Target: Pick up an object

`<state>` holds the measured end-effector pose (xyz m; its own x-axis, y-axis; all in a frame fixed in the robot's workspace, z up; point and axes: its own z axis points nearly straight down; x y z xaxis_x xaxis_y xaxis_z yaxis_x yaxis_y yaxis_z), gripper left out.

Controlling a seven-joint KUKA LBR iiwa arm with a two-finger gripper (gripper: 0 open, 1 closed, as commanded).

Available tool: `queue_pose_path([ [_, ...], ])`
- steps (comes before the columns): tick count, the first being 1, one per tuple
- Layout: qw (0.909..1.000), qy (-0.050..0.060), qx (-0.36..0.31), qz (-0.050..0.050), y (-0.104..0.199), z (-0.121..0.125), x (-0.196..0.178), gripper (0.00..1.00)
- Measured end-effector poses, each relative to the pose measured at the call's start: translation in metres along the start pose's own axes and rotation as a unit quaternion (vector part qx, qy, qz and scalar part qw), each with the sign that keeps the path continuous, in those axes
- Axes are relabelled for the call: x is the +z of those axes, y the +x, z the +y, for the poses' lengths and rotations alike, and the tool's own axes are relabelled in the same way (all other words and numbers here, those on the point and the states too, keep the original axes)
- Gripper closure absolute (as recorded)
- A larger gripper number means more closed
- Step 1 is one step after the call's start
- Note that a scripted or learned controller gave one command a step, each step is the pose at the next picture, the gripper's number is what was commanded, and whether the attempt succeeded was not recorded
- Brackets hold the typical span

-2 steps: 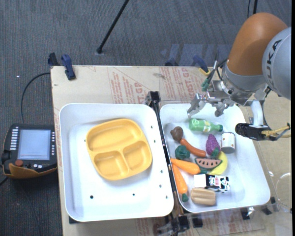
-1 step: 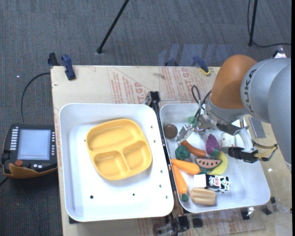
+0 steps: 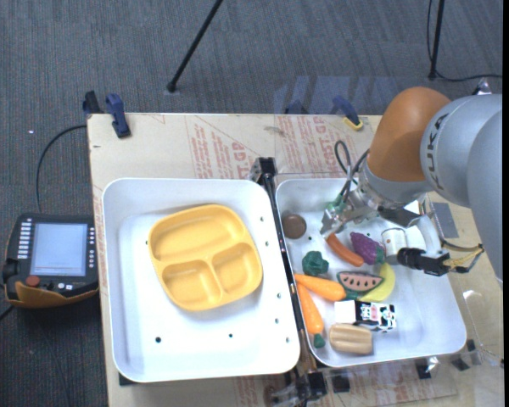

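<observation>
Camera view is being taken up on the right by the grey arm (image 3: pixel 458 155), which is being reached over the right bin (image 3: pixel 445 325). The gripper (image 3: pixel 335 220) is being held low above the bin's upper left part; whether it is wide or narrow cannot be told, and nothing is being seen between its tips. Toy foods are being kept in this bin: a brown ball (image 3: pixel 294 225) just left of the gripper, a carrot (image 3: pixel 345 250) just below it, an eggplant (image 3: pixel 366 247), broccoli (image 3: pixel 315 264), a watermelon slice (image 3: pixel 359 281) and a bread loaf (image 3: pixel 350 339). A yellow tray (image 3: pixel 205 255) is being borne by the left bin (image 3: pixel 127 312).
</observation>
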<state>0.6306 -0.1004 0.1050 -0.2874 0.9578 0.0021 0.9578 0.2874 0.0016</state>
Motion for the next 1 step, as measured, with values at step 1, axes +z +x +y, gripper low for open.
queue_pose_path([
  [1,0.9911,-0.002,0.133,-0.001,0.0273,0.0016,-0.1298,1.00],
])
